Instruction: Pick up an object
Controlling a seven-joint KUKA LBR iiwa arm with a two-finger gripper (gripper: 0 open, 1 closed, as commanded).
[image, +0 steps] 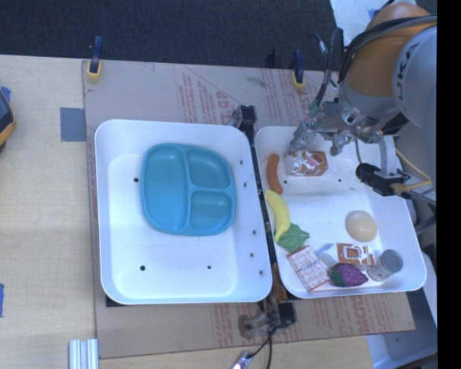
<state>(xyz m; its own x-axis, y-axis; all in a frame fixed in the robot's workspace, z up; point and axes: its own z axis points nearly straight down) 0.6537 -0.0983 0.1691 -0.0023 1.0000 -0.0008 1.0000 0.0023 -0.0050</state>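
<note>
The tool (pixel 320 138) hangs in the upper right of the frame, over the top edge of the right bin (pixel 403 206), its 2 fingers spread apart and gripping nothing. Directly below them, just under the fingertips, lies a small red-and-white packet (pixel 306 163), which looks like the object being targeted. By my reading this is the approach step: the tool is lined up above the packet but has not closed on it. The next move calls for a short descent so the fingers straddle the flat packet, then a firm close; being thin and lying flat on the bin floor, it may slip out.

The right bin holds the rest of the loose items. A sausage (pixel 273 172) lies just left of the packet, with a banana (pixel 277 214) below it and a green piece (pixel 293 237) touching the banana's lower end. A pale egg-like ball (pixel 361 225) sits at mid right. Along the lower edge are a 2nd printed packet (pixel 307 267), a purple item (pixel 349 275), an orange-and-white carton (pixel 356 253) and a small grey can (pixel 386 264).

The left bin (pixel 115 229), well apart from the tool, carries 1 blue divided plate (pixel 188 189) with 3 compartments. Both bins rest on cardboard (pixel 177 91) on the bench (pixel 31 229).
</note>
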